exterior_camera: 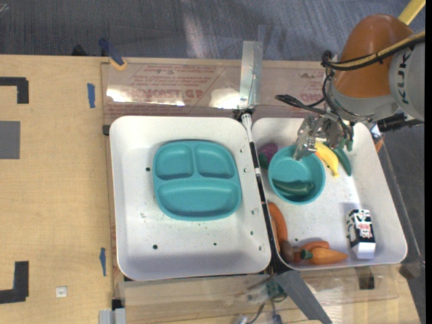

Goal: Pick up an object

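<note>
The gripper [312,140] hangs over the far rim of a teal bowl [297,177] in the right bin [385,201]; whether it is open or closed cannot be told. A yellow banana [329,159] lies just beside it, touching the bowl's edge. A purple item [268,155] sits on the bowl's other side. Nearer the camera than the gripper lie an orange carrot [322,254] and a small black-and-white carton [362,232]. Well apart, the left bin [128,201] holds a teal divided tray [196,179].
</note>
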You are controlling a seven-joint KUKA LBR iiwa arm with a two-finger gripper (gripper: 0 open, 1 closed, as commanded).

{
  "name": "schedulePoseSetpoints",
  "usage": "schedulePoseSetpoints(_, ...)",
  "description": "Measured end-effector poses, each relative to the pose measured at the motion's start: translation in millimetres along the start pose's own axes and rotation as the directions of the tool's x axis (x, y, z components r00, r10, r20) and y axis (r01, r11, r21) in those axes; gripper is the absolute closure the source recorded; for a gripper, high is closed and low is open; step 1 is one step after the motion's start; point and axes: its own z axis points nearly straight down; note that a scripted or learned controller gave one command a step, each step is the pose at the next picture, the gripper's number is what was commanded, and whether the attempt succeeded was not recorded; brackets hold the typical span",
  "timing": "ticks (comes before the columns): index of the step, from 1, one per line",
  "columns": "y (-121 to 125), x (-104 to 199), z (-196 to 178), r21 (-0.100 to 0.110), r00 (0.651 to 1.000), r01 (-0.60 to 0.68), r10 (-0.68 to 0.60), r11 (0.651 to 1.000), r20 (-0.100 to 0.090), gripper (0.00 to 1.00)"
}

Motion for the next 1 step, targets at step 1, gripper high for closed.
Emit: schedulePoseSetpoints(1, -53.2, 65.9, 46.3, 0.003, 0.979, 0.202, -0.202, 0.979, 0.010, 1.00)
